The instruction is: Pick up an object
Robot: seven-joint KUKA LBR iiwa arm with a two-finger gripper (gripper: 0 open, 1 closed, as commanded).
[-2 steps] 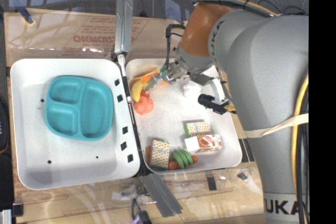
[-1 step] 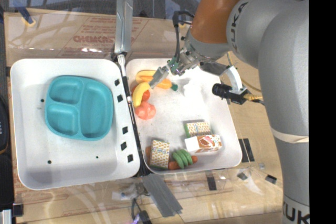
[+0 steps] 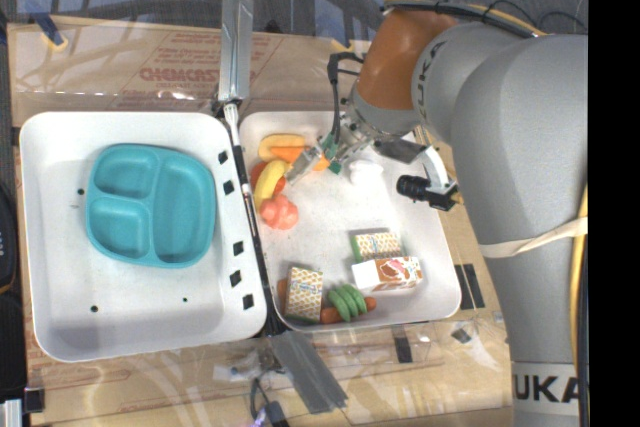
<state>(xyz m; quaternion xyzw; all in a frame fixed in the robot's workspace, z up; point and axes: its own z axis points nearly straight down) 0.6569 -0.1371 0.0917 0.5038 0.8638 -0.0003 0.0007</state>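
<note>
Orange carrot sat touching the gripper, whose grip I couldn't tell, risking a nudge away.

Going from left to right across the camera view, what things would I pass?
Teal divided plate in the left bin → banana → patterned packet → green toy vegetable → small carton → grey robot arm.
</note>
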